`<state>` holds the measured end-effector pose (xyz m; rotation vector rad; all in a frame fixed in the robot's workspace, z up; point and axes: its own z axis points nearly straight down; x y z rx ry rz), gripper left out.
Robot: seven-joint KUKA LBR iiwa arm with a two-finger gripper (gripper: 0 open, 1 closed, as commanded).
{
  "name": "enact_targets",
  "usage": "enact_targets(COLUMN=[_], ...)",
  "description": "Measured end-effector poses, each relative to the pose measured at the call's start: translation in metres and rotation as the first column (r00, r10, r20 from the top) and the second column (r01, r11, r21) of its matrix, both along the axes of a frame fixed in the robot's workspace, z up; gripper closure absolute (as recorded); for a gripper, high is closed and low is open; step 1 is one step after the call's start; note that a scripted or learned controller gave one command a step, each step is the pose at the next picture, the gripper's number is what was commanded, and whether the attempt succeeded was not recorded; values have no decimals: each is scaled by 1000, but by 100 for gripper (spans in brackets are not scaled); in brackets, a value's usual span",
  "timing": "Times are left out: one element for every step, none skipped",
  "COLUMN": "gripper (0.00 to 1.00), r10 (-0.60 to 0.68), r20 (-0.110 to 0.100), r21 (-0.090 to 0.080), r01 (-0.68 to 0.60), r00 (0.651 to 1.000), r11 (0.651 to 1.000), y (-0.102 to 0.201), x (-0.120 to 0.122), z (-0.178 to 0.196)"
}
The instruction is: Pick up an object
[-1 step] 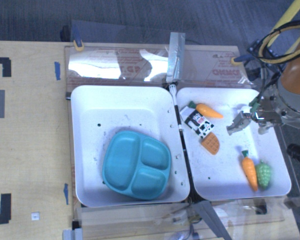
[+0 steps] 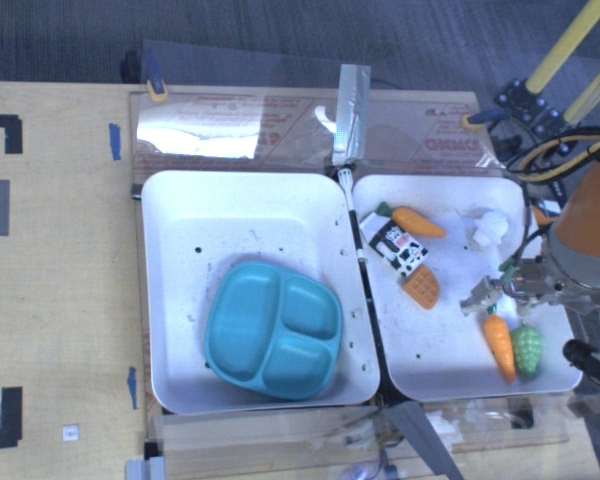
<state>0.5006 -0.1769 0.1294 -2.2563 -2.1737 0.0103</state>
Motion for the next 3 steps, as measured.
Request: enact_targets(gripper=[0, 100, 100], r10=[136, 135, 234], r20=[14, 20, 23], r21=[-1, -5, -5], r01=[-136, -135, -234], r00=[991, 991, 972], r11=[991, 991, 972], y=[-21, -22, 31], x=[-20, -18, 114], z=[-43, -32, 73])
